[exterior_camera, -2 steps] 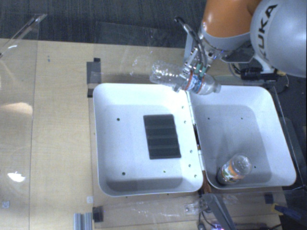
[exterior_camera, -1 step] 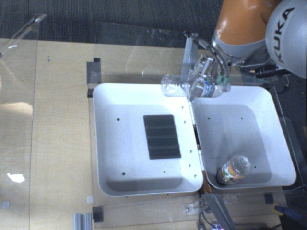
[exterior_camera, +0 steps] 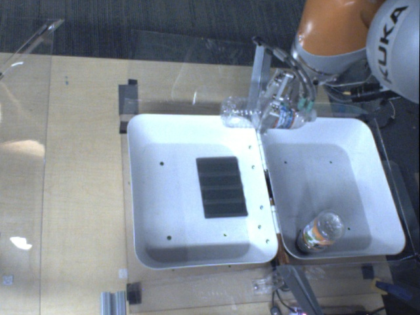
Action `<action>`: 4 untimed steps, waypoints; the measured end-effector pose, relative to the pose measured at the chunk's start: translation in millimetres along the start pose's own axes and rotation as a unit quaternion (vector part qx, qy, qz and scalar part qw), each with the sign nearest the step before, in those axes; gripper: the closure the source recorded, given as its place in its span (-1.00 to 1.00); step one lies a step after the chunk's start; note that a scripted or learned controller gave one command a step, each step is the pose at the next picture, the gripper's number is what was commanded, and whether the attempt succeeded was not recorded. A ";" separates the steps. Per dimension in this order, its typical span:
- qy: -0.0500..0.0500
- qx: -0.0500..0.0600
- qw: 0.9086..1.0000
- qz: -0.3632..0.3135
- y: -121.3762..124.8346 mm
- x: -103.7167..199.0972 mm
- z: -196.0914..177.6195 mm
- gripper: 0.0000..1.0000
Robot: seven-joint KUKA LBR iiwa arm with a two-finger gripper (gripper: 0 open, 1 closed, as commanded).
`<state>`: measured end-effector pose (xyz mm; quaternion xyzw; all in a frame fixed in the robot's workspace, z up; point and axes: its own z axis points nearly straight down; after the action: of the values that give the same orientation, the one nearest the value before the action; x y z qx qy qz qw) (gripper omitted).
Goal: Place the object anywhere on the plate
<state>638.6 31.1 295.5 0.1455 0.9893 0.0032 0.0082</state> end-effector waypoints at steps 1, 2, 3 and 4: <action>0.004 0.001 0.986 -0.169 -33.0 9.3 -9.1 1.00; -0.001 0.000 0.986 -0.169 -31.1 7.7 -21.6 1.00; 0.004 0.001 0.971 -0.239 19.2 30.8 26.2 1.00; 0.000 -0.001 0.971 -0.239 21.5 29.3 13.3 1.00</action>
<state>616.9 60.2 281.9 -0.0948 0.9955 0.0026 0.0093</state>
